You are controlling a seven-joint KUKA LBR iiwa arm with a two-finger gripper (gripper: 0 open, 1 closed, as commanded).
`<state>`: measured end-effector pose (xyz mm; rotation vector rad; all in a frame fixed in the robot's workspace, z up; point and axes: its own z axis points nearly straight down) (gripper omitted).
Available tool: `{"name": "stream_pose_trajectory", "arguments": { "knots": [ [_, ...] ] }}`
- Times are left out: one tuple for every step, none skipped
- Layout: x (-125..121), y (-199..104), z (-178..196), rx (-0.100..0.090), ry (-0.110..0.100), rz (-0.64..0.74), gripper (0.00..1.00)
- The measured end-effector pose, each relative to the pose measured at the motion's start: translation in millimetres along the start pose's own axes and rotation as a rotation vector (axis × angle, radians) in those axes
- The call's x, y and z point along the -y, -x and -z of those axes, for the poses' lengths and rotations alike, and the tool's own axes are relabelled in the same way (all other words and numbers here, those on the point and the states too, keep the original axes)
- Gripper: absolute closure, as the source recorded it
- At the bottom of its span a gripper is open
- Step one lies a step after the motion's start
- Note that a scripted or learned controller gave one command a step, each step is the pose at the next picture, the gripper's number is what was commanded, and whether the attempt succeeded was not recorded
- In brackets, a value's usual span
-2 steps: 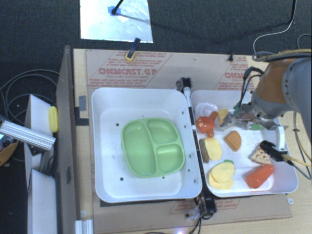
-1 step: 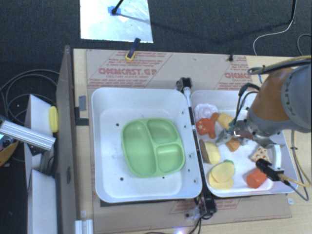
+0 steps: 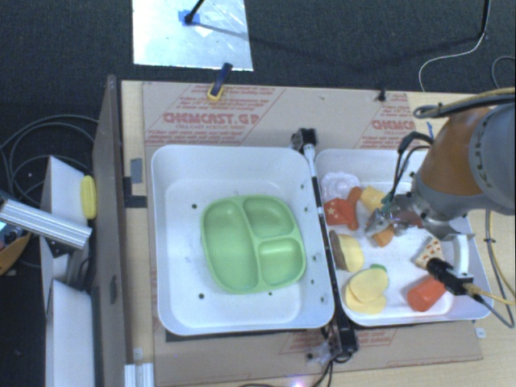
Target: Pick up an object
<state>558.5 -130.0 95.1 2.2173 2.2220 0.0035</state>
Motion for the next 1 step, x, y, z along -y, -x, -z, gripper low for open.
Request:
{"name": "stream_pose_trajectory", "arguments": {
  "knots": [
    [-59.0, -117.0, 118.0, -0.005, 0.015, 0.016, 1.0]
  ]
}}
